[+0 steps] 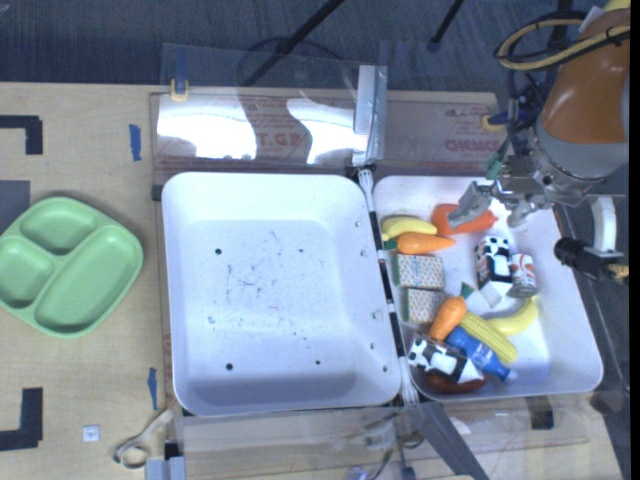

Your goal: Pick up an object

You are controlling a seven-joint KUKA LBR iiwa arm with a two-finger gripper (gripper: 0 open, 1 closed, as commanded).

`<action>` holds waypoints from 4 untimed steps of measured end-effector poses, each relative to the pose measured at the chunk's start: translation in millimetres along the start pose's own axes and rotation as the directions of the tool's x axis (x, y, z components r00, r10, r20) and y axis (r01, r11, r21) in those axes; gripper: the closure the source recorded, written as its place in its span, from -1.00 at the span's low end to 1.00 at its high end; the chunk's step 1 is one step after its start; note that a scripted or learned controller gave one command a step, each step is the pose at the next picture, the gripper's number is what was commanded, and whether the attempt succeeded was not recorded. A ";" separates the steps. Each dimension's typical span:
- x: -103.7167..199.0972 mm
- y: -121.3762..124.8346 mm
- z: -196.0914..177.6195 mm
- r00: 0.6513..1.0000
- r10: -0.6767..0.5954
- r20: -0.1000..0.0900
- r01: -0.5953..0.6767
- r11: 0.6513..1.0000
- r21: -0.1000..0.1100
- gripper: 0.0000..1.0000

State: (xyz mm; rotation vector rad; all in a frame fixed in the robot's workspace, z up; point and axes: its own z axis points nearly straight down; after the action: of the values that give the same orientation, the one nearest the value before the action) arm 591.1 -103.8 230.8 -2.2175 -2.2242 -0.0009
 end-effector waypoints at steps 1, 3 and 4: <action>-49.3 0.1 93.4 1.000 -0.013 0.001 0.013 1.000 -0.001 -1.00; -43.4 15.6 71.8 0.994 0.112 0.001 -0.112 0.994 -0.001 -1.00; -77.1 19.2 144.9 0.993 0.118 0.001 -0.118 0.993 -0.004 -1.00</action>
State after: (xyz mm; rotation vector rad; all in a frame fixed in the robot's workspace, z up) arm 610.4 -180.7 85.9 -2.3474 -2.0918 -0.0036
